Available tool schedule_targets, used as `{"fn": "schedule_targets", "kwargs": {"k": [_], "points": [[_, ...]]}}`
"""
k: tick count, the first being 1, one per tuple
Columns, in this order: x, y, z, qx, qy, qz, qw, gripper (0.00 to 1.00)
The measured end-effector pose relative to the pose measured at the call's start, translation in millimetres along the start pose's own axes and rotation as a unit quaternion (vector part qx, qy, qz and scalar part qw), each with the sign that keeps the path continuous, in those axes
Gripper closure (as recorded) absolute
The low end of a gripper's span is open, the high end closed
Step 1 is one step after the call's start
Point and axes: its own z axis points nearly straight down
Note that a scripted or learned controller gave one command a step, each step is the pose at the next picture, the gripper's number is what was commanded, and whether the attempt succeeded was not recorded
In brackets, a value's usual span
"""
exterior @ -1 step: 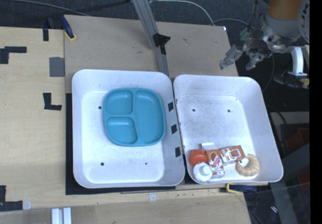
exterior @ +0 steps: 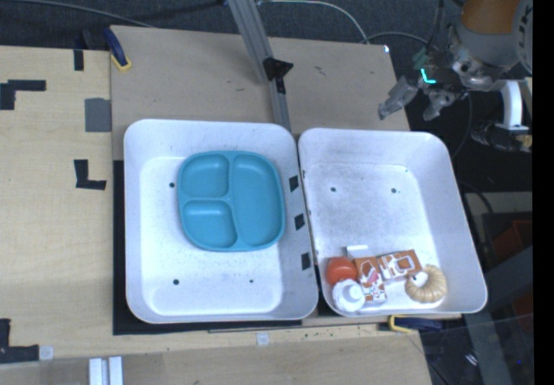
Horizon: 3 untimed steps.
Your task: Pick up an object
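In the right bin (exterior: 381,158), the objects cluster at the near edge: an orange-red round piece (exterior: 339,270), a white cap-shaped item (exterior: 349,295), a red and white packet (exterior: 383,273) and a tan ring-shaped pastry (exterior: 427,285). A blue divided plate (exterior: 231,200) lies in the left bin (exterior: 147,227). My gripper (exterior: 415,99) hangs above the bench just beyond the right bin's far right corner, well away from the objects. Its fingers are spread apart with nothing between them.
A grey metal pole (exterior: 251,20) slants down from the top to the far edge between the bins. Cables (exterior: 329,11) run over the bench behind the bins. The arm's orange band (exterior: 493,3) sits at the top right.
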Motion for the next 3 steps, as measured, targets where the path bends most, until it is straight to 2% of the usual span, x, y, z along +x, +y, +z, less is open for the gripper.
{"fn": "schedule_targets", "kwargs": {"k": [3], "points": [[11.7,-10.1,154.5,0.002,0.0,0.0,1.0,0.0]]}}
